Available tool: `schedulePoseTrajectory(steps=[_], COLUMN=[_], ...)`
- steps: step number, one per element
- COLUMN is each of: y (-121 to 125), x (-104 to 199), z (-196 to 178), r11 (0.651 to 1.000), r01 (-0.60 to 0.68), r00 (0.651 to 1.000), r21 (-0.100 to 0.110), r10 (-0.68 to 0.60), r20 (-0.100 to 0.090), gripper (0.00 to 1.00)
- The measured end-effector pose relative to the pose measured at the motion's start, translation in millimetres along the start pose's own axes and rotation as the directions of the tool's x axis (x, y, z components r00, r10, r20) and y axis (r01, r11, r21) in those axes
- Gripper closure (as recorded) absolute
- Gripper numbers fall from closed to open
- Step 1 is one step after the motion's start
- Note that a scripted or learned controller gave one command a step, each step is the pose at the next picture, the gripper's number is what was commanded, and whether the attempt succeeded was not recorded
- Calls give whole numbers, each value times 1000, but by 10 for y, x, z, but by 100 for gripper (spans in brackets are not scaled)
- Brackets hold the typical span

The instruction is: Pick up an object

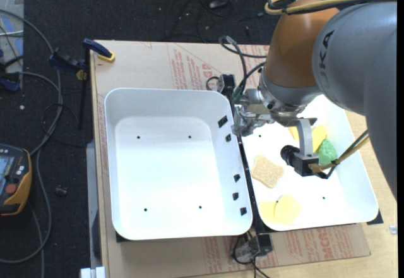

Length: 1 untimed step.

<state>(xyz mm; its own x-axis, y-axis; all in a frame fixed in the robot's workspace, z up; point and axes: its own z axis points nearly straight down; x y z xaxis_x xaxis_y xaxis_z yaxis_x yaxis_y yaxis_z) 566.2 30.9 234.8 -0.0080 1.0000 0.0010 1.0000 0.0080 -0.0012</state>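
Observation:
The grey and orange arm reaches in from the right over the right bin (344, 198). Its gripper (243, 120) hangs low at that bin's left rim, close to the wall shared with the left bin (108, 144). On the right bin's floor lie a tan square biscuit-like piece (267, 171), a flat yellow round piece (282, 208), a yellow piece (319, 134) and a green lumpy piece (328, 152). The tan piece is just below and right of the gripper, apart from it. The arm hides the back part of the right bin.
Both bins rest on a cardboard sheet (170, 62). A blue and yellow clamp (96, 49) sits at the sheet's back left corner. Cables and an orange-black device (14, 179) lie on the dark floor to the left.

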Motion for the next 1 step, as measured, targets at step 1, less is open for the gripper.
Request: schedulePoseTrajectory(steps=[1], y=[-17], x=[529], z=[-61], r11=[1000], r01=[0], r00=[1000], r21=[0], r10=[0], r20=[0], gripper=[100])
